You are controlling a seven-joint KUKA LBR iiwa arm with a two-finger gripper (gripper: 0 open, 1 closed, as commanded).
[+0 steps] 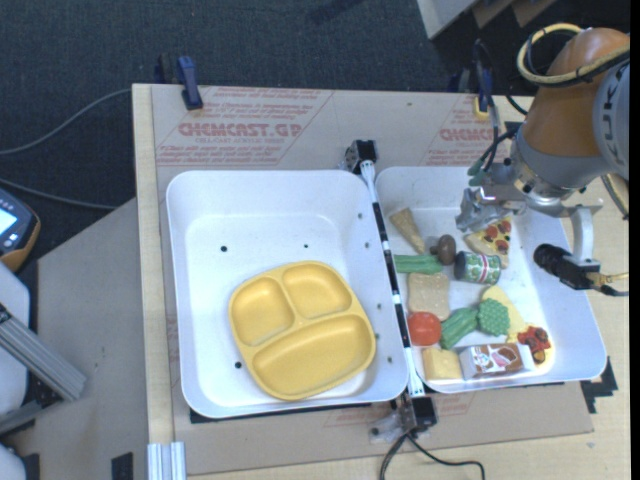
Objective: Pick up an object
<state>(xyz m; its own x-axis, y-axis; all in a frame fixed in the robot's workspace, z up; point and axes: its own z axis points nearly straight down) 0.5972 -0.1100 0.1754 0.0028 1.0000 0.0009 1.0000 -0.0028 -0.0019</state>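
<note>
**Gripper low over toy food in right bin**

Starting at your left: the brown cardboard sheet (250, 128) under both bins carries red print, "CHEMCAST GP" readable once in full and again partly near the right bin. A blue clamp (187, 80) pins its top edge. The left shallow white plastic bin (200, 228) holds a glossy yellow three-compartment plastic tray (300, 330), rounded corners, sitting toward the front.

The right shallow white plastic bin (585, 318) holds a pile of toy food: a tan wedge (407, 230), a green pod-shaped piece (418, 264), a small dark brown oval piece (444, 246), a little can with a green and white label (477, 266), text too small to read, a pizza slice with red dots (493, 236), a red tomato-like ball (424, 328), a bumpy green piece (492, 315), and a white-and-red printed carton (496, 360), wording unreadable.

The grey metal two-finger gripper (480, 211) sits just above the pizza slice and can; you can't tell whether it's spread or closed.
</note>
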